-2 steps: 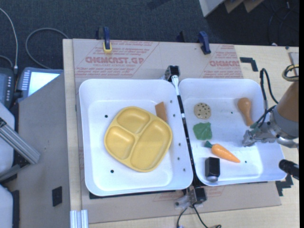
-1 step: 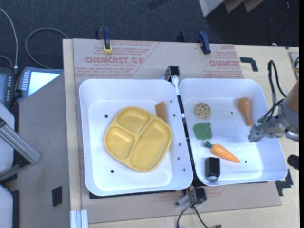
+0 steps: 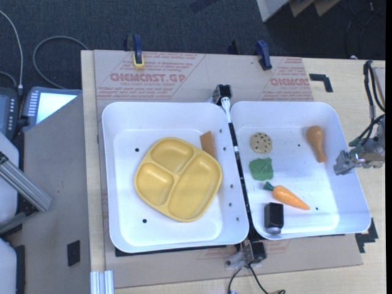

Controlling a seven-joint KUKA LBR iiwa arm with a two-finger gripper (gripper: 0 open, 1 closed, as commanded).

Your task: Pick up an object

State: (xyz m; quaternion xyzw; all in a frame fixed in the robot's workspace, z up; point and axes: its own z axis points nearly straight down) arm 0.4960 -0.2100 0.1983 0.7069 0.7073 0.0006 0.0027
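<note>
Bins come first in our reading, two white ones side by side on the bench. Lowest in the frame, in the right bin (image 3: 349, 216), we see a small black block (image 3: 274, 217) close to the bottom rim. Just above it and to the right lies a carrot (image 3: 289, 196), its green stalk end pointing up-left toward a green leafy piece (image 3: 261, 168), which sits near it. Higher still, a round speckled cookie (image 3: 261, 142) rests near the divider between the bins, and at the upper right of that bin a tan drumstick-like piece (image 3: 316, 142) lies well apart from the cookie.

In the left bin (image 3: 116, 182) a yellow divided plate (image 3: 177, 178) fills the middle, with a small brown block (image 3: 207, 144) touching or just beside its upper right edge.

At the right edge of the frame, over the right bin's rim, we make out the gripper (image 3: 348, 162), small and blurred; whether its fingers stand wide or narrow we cannot tell. Nothing visible lies between them.
</note>
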